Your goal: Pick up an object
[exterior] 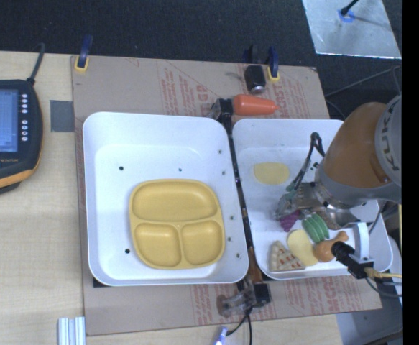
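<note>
The right bin (pixel 256 141) holds a flat yellow disc (pixel 271 172), a purple piece (pixel 289 222), a green ribbed item (pixel 315 228), a pale yellow chunk (pixel 302 248), a waffle-patterned wedge (pixel 282 258) and an orange-and-brown piece (pixel 329 249). My gripper (pixel 289 204) hangs low over the middle of this bin, just above the purple piece, with the arm's orange band behind it. The arm hides part of the bin's right side.
The left bin (pixel 108 149) carries a yellow three-compartment plate (pixel 177 223). An orange carrot-shaped toy (pixel 252 106) lies on the cardboard behind the bins. A teach pendant (pixel 4 135) rests at the far left of the bench. Clamps sit at the cardboard's back edge.
</note>
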Tool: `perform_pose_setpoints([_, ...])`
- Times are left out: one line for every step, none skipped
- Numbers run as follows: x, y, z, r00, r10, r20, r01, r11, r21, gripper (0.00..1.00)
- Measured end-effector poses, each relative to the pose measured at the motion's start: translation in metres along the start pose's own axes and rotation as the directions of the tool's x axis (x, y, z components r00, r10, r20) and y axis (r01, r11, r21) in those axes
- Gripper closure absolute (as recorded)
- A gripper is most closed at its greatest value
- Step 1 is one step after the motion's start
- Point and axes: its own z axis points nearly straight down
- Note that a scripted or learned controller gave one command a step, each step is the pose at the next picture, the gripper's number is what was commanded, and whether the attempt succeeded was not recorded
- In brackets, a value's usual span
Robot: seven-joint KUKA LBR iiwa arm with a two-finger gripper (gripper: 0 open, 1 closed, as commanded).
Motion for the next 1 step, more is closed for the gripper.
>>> perform_pose_setpoints([0.0710,0.0544,-0.0907,1.000,0.004,-0.001,-0.004,1.000,-0.002,1.00])
